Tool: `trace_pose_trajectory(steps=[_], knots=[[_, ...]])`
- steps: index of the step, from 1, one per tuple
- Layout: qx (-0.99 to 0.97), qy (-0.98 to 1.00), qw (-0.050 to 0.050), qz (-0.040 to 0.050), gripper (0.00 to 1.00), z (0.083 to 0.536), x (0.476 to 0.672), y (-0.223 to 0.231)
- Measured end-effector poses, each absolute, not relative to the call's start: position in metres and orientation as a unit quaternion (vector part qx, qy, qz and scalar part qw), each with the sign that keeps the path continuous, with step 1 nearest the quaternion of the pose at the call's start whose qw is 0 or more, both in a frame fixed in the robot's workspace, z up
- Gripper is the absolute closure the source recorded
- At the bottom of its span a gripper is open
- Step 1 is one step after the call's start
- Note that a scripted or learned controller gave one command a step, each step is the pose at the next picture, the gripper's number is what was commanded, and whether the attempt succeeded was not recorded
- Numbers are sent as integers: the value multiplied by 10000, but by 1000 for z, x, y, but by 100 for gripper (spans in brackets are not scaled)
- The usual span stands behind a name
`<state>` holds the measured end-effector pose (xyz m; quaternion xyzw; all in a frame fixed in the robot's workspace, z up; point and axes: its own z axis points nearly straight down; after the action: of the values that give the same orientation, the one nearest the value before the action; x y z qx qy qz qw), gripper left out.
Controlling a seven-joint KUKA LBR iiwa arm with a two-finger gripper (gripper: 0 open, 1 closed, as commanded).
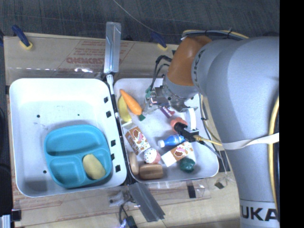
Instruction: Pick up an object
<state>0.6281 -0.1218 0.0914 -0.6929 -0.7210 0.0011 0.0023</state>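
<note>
1. My end effector [159, 99] sits low in the upper part of the right bin [209, 163], near frame centre. Its tip is tucked under the wrist, so I cannot tell its state, and I see nothing held in it.

2. The nearest candidates are the carrot [131, 102] and the banana [123, 109], just left of the tip against the bin's left wall. They touch each other. A closing grasp there could catch both, or squeeze one out sideways, since both are rounded and probably slick.

3. That pair lies right against the divider between the bins. If I come down slightly left, I risk striking the wall rather than the carrot.

4. The lower half of the bin is crowded: a small carton [136, 140], a blue bottle [171, 140], a bread roll [150, 171] and a green piece [187, 165] lie touching or nearly so. A blind descent there could wedge between items and close on nothing.

5. The cables near the wrist hang close to the bottle and the red item [178, 123]. I judge they might snag or drag something as the arm lifts.

6. The left bin [21, 127] holds a blue tray [71, 148] with a potato [94, 166], well apart from the tip; reaching it means crossing the divider.
</note>
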Motion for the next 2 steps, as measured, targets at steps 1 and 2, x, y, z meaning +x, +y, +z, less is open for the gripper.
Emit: trace_pose_trajectory(steps=[1, 2], knots=[[-6932, -7207, 20, 14, 0, 91, 628, -122], [-5514, -8343, 4, 0, 0, 156, 578, -95]])
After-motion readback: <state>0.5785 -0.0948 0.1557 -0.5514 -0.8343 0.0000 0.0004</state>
